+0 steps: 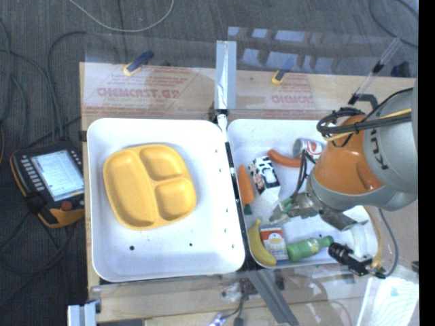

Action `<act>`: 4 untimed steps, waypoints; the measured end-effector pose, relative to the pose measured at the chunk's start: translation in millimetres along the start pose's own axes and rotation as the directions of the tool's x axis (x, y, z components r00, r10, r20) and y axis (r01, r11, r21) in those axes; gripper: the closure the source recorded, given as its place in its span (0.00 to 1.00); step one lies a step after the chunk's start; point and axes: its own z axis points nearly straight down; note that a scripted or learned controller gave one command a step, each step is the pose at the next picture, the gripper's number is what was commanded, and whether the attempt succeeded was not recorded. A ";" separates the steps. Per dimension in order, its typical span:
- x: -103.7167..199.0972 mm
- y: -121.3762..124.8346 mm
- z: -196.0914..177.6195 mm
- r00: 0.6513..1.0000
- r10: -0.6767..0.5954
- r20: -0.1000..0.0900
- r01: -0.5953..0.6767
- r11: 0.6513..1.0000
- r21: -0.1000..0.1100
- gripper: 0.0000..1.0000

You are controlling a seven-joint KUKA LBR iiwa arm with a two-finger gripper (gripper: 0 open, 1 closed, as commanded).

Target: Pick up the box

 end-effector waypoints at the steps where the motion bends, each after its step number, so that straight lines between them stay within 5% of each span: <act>1: 42.3 60.9 -195.5 0.998 -0.058 -0.003 0.058 0.998 0.019 1.00; 2: 102.3 49.9 -109.4 0.989 0.150 -0.001 -0.150 0.988 0.023 1.00; 3: 68.5 123.2 -207.3 0.997 0.076 0.000 -0.076 0.997 0.021 1.00; 4: 53.2 3.7 -82.9 0.994 -0.109 -0.009 0.110 0.994 0.022 1.00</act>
